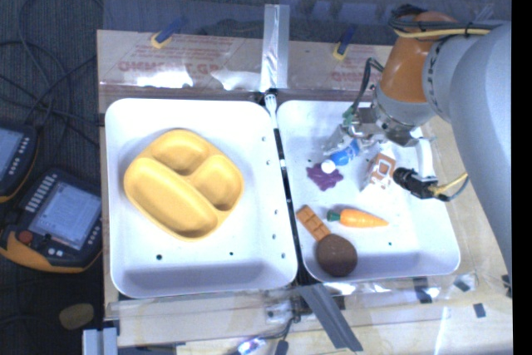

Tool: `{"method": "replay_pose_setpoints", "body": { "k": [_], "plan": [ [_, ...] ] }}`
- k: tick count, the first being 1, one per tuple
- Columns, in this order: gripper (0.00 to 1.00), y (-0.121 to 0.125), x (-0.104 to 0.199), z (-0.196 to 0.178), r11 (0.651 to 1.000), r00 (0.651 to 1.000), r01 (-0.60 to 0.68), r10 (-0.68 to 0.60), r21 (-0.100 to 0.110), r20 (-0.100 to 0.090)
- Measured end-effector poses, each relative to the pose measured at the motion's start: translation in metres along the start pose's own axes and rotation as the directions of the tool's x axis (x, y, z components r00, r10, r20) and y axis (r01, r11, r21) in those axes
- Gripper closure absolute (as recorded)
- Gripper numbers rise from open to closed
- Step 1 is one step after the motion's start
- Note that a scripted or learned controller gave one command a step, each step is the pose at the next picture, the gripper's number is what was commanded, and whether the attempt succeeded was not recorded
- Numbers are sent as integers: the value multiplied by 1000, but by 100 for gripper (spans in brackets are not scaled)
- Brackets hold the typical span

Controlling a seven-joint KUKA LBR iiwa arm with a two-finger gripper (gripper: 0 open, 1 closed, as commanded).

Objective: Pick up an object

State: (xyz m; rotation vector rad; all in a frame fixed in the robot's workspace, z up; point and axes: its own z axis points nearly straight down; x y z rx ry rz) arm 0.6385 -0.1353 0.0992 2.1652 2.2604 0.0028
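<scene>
Camera view. Two white bins side by side on the surface (112, 66). Left bin (133, 262): one large yellow mould (183, 181), filling the middle. Right bin (440, 249): purple piece (320, 175) near the left wall, touched by a blue-and-white bottle (342, 155) lying tilted just above it. Small white-and-brown box (381, 169) right of the bottle, near the bin's middle. Carrot (357, 218) lying flat lower down, green end toward the left. Orange block (311, 222) just left of the carrot, by the left wall. Brown ball (336, 254) at the front edge, touching the block's lower end. Arm (465, 71) entering from the right, orange band above the wrist. Fingers (362, 129) low over the bin's back part, just above the bottle; released or clenched cannot be told. Nothing seen between them.
</scene>
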Motion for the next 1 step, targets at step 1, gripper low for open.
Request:
{"method": "replay_pose_setpoints", "body": {
  "k": [1],
  "plan": [
    [100,29,68,-84,995,995,101,-100,10,-8]
  ]
}}
